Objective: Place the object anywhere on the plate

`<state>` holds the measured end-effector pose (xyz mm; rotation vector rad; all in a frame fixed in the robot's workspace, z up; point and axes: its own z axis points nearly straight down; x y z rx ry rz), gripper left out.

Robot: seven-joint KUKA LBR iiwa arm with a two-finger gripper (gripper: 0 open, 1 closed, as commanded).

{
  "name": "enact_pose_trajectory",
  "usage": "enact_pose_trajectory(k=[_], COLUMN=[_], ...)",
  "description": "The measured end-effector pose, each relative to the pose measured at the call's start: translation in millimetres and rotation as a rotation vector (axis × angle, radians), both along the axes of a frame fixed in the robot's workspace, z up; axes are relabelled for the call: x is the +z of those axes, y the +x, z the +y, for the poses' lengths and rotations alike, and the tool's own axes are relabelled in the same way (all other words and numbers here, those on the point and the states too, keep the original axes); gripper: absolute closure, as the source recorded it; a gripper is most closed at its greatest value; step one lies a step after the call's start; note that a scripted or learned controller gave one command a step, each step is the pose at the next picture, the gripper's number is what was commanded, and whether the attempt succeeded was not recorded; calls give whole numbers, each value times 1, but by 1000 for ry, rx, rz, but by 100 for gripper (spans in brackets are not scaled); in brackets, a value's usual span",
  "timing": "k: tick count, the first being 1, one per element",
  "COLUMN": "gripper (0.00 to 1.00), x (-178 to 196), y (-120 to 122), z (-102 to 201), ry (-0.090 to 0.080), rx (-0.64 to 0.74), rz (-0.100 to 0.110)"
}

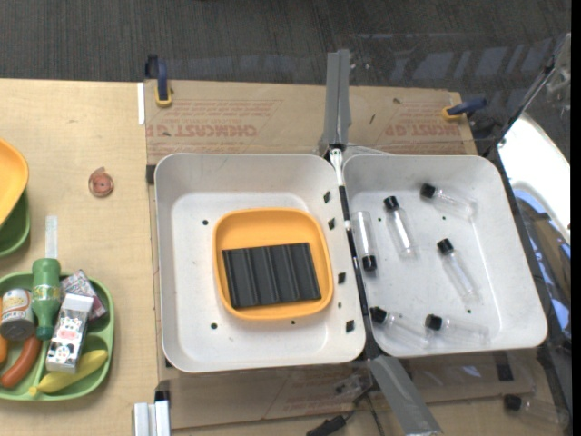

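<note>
Nothing's getting picked yet, six clear black-capped tubes (397,224) are lying scattered across the right bin (508,243) while the yellow plate (272,230) is sitting mid left bin (182,243), so grabbing a tube is looking next.

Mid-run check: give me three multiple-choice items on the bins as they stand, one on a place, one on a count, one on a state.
1. The orange rounded-square plate lies in: A the left white bin; B the green tray; C the wooden tabletop.
2. Clear plastic tubes with black caps in the right white bin: A two; B six; C ten.
3. The dark grey ribbed rectangular slab is: A standing on end; B leaning on a bin wall; C lying flat on the plate.

Answers: A, the plate sits mid-floor in the left bin. B, six black caps can be counted. C, the orange rim frames the slab all round.
</note>
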<state>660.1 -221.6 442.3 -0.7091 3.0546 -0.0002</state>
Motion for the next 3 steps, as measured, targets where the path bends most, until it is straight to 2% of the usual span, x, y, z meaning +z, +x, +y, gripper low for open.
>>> enact_pose_trajectory(k=[1, 2, 3], gripper=[100, 100, 100], x=[0, 1, 0], y=[0, 0, 0], z=[0, 0, 0], ry=[-1, -2, -3], rx=[157, 481, 862], rz=[-1, -2, -2])
